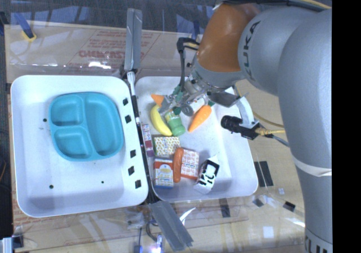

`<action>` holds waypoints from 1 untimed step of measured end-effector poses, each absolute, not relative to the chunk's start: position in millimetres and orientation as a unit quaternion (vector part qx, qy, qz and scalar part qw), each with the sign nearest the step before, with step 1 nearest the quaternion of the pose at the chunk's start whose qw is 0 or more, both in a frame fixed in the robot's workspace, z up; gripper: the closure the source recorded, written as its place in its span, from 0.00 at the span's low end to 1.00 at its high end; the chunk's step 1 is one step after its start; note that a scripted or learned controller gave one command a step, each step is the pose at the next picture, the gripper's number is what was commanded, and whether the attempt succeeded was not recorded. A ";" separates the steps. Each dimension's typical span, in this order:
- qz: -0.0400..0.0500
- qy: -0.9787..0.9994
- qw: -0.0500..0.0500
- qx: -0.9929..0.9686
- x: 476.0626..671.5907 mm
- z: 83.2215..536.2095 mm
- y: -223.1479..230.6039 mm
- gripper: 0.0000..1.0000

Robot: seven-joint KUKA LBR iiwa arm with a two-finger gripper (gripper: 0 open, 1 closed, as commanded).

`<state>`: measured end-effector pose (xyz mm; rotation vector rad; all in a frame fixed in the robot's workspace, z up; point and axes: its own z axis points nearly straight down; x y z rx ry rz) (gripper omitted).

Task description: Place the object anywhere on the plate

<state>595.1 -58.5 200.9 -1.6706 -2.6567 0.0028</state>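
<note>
The blue divided plate (pixel 86 125) lies in the left bin (pixel 28 190). In the right bin (pixel 240 181) a yellow banana (pixel 159 121), a green bottle-like toy (pixel 176 125) and an orange carrot (pixel 199 117) lie close together. My gripper (pixel 179 102) hangs low over this cluster, just above the green toy and beside the banana. It looks open, with nothing held between its fingers. The wrist hides part of the bin's back wall.
Nearer the front of the right bin lie small patterned boxes (pixel 167 145), an orange-and-white packet (pixel 187 165) and a black-and-white item (pixel 207 174). A small orange piece (pixel 156 99) sits behind the banana. A divider rail (pixel 133 48) runs between the bins.
</note>
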 end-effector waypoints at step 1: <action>0.000 -0.918 -0.001 -0.397 628.7 208.9 13.3 1.00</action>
